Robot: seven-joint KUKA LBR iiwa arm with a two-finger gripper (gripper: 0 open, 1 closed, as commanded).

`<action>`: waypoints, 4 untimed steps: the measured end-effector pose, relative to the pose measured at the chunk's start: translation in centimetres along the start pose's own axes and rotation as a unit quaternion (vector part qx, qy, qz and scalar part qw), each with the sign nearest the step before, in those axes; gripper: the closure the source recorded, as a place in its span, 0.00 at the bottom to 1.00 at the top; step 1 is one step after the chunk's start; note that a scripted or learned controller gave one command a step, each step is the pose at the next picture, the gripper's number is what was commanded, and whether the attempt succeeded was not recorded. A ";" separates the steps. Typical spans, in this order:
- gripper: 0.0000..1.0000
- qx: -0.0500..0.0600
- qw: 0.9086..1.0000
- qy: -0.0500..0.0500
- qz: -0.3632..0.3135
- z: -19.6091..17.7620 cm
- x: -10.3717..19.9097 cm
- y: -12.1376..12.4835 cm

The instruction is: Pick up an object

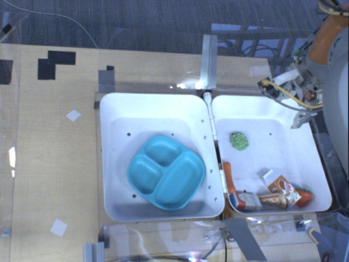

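**Over the bench: arm at the right edge, objects lying in the right bin**

On the wooden bench [49, 162] two shallow white bins sit side by side, touching along a shared middle rim. Seen from the fixed overhead camera, the left bin [114, 119] holds a blue divided plate [166, 172] with three compartments, lying flat and turned at an angle, in the near half of the bin.

Over in the right bin [272, 121] several small things are spread out. A green bumpy ball [239, 141] lies alone towards the far left part of the bin, well apart from the rest. An orange stick-like object [228, 177] lies along the left wall, close to the middle rim. Near its lower end, against the near wall, sits a small packet [248, 201] with a grey and orange face. Just right of that lies a brown and white wrapper [282, 192], and a red-orange rounded piece [305, 197] pokes out beside it at the near right corner. A small white scrap [267, 174] lies just beyond the wrapper.

At the far right edge the grey arm [334, 86] with its orange band [330, 33] comes into view above the far right corner of the right bin, with cables and yellow wiring around its wrist. The gripper [299, 120] hangs by the bin's right wall, away from every object; how far its jaws are parted I cannot tell, and nothing is seen between them.

Black tape patches [54, 63] mark the far left of the bench.
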State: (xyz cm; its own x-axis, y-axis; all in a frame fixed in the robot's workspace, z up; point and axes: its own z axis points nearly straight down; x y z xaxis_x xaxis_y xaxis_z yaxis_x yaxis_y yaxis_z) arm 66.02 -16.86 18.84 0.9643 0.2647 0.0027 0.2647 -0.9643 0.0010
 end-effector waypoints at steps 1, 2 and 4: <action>0.00 0.000 1.000 0.000 0.000 0.0 0.0 0.0; 0.00 0.000 1.000 0.000 0.000 0.0 0.0 0.0; 0.00 0.000 1.000 0.000 0.000 0.0 0.0 0.0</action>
State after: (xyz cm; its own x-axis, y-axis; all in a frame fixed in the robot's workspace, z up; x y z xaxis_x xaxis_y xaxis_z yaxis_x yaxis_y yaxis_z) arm 66.02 -16.86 18.84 0.9643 0.2647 0.0027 0.2647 -0.9643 0.0010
